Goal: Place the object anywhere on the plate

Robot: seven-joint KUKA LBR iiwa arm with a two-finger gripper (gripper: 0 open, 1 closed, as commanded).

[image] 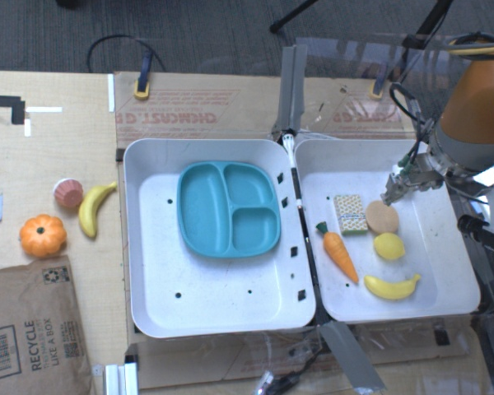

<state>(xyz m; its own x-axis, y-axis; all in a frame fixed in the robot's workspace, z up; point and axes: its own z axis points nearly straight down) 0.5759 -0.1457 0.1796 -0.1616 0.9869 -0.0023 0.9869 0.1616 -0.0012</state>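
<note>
Grey carpet behind a wooden surface point(33, 179) carrying two white bins; left bin point(152, 295) holds the teal sectioned plate point(228, 208), bare, set mid-bin so any drop lands on it. Right bin point(453, 295) holds the candidates clustered together: carrot point(340, 254), sponge block point(349, 213), tan round piece point(382, 218), lemon point(389, 246), banana point(391, 286); gripper point(398, 189) hangs low just above the tan piece, probably lining up a pick; whether it is released or clenched, cannot tell.

The bench point(49, 188) bears two white bins point(148, 245), pumpkin point(43, 235), banana point(95, 208).
</note>
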